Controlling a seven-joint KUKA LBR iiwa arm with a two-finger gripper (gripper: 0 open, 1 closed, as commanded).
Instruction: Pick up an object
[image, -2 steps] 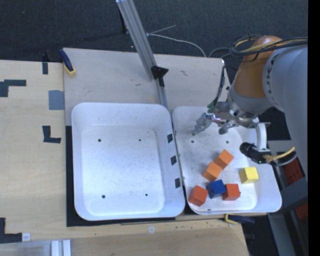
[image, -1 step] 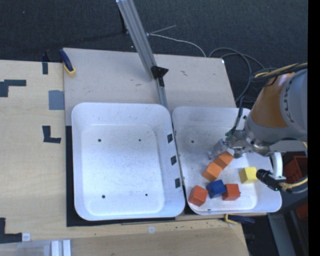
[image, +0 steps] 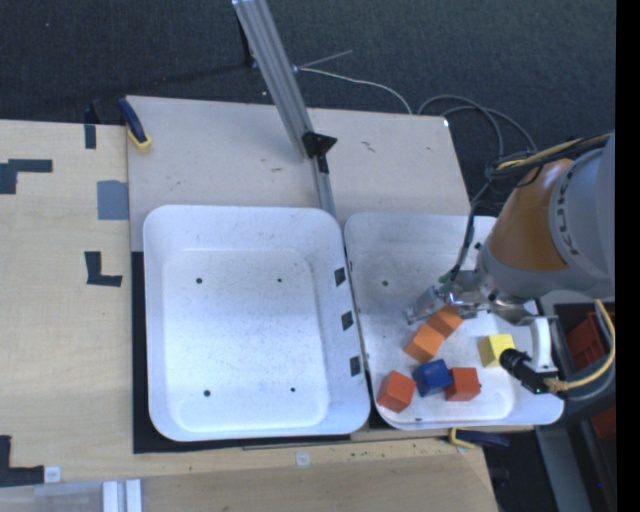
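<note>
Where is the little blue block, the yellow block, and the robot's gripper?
small blue block (image: 433, 376), camera view, its top face.
small yellow block (image: 494, 348), camera view, its top face.
gripper (image: 432, 304), camera view, by its fingertips.

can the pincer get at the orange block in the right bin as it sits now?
Probably yes. The pincer sits right above the orange block in the right bin, and nothing lies over the block. The blue block and yellow block lie apart from it.
</note>
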